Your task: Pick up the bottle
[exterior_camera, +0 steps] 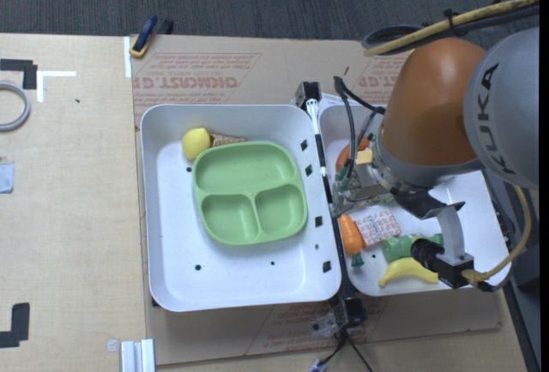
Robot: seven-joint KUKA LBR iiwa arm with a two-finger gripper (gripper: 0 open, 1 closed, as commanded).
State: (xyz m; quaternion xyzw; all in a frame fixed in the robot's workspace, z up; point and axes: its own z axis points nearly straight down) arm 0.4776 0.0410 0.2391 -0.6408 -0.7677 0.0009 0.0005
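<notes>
In the right bin (489, 190), a green object with a dark end (400, 247) lies near the front; it looks like the bottle on its side. The arm's orange and grey wrist (433, 109) hangs over that bin and hides most of it. Below the wrist, the gripper (354, 180) sits low at the bin's left wall, above and to the left of the green object. Its tips are hidden among cables and the wrist body.
Beside the green object lie a yellow banana (408, 273), an orange carrot-like piece (349, 235) and a patterned packet (376, 226). The left bin (163, 216) holds a green divided plate (250, 192), a yellow lemon (196, 141) and a brown cone (227, 139).
</notes>
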